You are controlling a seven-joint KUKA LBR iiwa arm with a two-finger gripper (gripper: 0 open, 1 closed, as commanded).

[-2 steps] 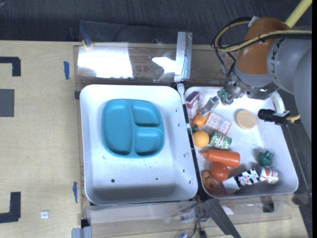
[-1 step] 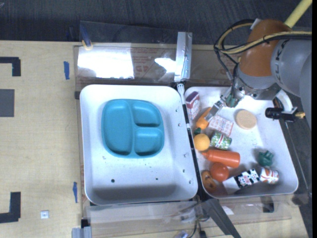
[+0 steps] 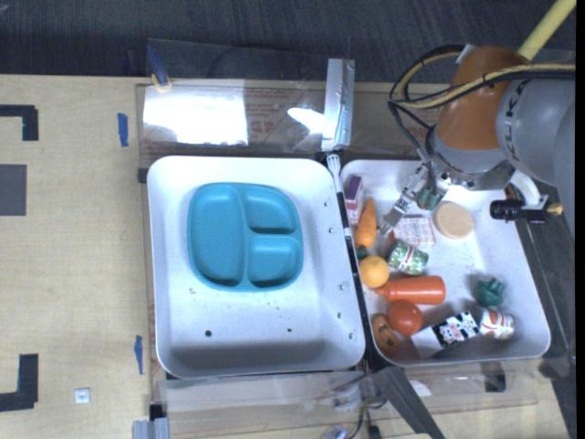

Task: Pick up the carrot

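Observation:
The carrot [image 3: 366, 222] is a small orange tapered piece. It lies against the left wall of the right bin [image 3: 535, 273], pointing towards the back. My gripper [image 3: 405, 205] hangs just to the carrot's right, slanting down and left from the orange-banded wrist [image 3: 475, 108]. It is close to the carrot with nothing visibly held, and its tip is over a pink-and-white packet [image 3: 419, 231].
Around the carrot lie an orange ball [image 3: 373, 271], a green can [image 3: 408, 258], a red-orange cylinder [image 3: 416, 289], a tomato [image 3: 405, 316], a tan disc [image 3: 453, 219] and a pink pack [image 3: 352, 190]. The left bin [image 3: 174, 318] holds a blue divided plate [image 3: 245, 234].

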